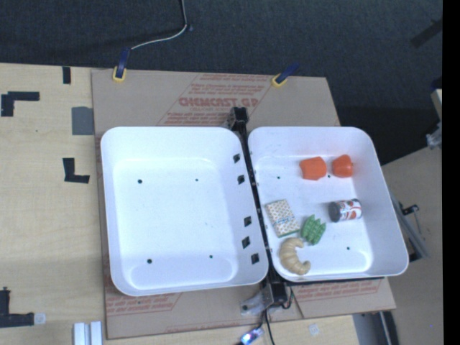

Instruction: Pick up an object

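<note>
The right bin (374, 157) holds several small objects. Two orange items lie near its back: a blocky one (313, 168) and a rounder one (343, 165) beside it. A small can (346, 210) with a red and white label lies on its side at mid right. A patterned beige packet (281, 216) rests near the bin's left wall. A green leafy toy (313, 230) lies next to it. A tan croissant (293, 256) sits at the front.
The left bin (115, 192) stands beside the right one on a brown cardboard sheet (215, 99). Black clips (248, 221) run along the seam between the bins. A cable (162, 38) trails over the dark floor behind.
</note>
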Controlling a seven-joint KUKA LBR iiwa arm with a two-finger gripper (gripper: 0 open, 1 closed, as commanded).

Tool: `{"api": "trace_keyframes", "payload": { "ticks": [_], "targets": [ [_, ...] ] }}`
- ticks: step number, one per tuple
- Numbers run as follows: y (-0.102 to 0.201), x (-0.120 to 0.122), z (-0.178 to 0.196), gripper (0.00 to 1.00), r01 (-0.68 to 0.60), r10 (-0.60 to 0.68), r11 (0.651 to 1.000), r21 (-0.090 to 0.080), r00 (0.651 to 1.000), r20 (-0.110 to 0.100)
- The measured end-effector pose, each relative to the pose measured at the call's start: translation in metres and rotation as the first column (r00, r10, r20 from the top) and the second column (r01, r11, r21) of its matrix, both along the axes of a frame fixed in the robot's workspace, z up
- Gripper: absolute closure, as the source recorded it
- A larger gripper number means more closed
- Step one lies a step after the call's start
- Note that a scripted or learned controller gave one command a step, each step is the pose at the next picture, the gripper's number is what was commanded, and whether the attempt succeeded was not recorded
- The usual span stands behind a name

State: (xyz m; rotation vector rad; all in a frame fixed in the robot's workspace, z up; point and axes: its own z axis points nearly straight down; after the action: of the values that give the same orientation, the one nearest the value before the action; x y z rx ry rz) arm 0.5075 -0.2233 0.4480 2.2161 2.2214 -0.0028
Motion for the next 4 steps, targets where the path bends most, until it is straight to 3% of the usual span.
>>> {"api": "trace_keyframes", "payload": {
  "ticks": [4],
  "targets": [
    [0.001,0.002,0.04,1.0,-0.004,0.004,1.0,-0.003,1.0,0.001]
  ]
}}
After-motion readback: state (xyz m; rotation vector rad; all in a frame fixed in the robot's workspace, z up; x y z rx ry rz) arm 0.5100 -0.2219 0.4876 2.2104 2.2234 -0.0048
